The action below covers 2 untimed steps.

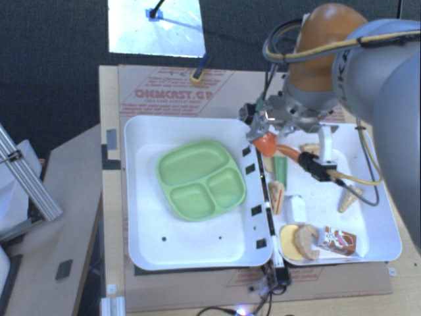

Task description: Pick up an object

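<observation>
Gripper (264, 125): mine, hanging low over the wall between the two bins, at about 12 o'clock of the right bin's left edge; I cannot tell how my gripper stands, since the wrist housing hides it.
Arm (368, 64): mine, grey with the orange band (322, 41) above the wrist, coming in from 3 o'clock and covering the upper right corner of the right bin.
Orange object (275, 147): a reddish-orange piece with a rounded head and a tapering tail, just below my gripper at its 6 o'clock; I cannot tell whether it touches my gripper.
Green stick (281, 171): lying upright along the bin's left side, at 6 o'clock from the orange object.
Sandwich wedge (275, 195): just below the green stick, near the dividing wall.
White block (297, 209): at 3 o'clock of the wedge, just beside it.
Yellow disc and bread piece (299, 241): at the 7 o'clock corner of the right bin, the bread resting on the disc.
Red-brown packet (338, 240): just beside the bread at its 3 o'clock.
Cone-shaped piece (347, 200): toward 4 o'clock of the bin, apart from the packet.
Right bin (381, 242): white, shallow, holding all these small things.
Left bin (141, 229): white, holding a green divided plate (200, 180) near its middle.
Counter (171, 87): a printed cardboard sheet lies under both bins.
</observation>
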Available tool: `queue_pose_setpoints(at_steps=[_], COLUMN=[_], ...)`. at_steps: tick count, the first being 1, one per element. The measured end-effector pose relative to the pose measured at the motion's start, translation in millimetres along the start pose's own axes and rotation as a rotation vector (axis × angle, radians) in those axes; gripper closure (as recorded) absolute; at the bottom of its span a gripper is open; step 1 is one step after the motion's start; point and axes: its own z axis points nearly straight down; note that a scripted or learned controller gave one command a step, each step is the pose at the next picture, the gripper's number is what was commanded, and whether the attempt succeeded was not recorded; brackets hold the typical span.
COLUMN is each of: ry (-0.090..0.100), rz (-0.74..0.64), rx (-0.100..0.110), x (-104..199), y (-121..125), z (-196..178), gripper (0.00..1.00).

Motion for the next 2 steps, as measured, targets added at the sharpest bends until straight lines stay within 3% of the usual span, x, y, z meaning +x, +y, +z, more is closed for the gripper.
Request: queue_pose_setpoints(at_steps=[1,2], ry=[0.0,-0.002], rz=[0.003,0.009], rx=[0.0,0.003], x=[20,20], y=[3,-15], z=[-3,3], gripper=[1.0,1.0])
